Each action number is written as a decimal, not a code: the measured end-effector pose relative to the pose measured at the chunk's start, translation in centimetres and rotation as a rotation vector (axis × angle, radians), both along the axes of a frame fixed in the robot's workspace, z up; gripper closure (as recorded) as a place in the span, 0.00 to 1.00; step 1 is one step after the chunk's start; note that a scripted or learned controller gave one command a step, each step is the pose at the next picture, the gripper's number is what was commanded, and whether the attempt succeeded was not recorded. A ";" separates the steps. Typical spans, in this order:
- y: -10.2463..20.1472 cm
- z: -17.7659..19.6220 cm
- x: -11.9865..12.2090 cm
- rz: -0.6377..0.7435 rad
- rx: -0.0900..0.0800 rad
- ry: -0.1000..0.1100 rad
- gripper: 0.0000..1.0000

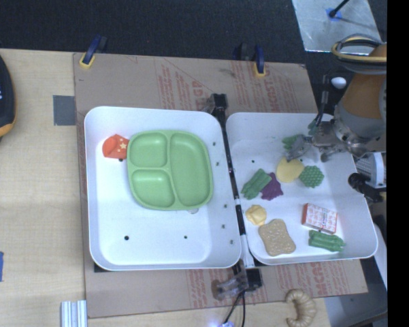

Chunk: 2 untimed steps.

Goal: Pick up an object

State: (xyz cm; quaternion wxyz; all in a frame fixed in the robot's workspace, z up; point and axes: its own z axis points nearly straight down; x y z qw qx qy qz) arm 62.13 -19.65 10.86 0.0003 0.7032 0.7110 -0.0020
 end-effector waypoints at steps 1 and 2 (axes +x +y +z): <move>3.0 -1.0 3.3 -0.002 0.002 -0.002 0.00; 4.9 -0.6 -0.7 -0.008 0.003 0.005 0.00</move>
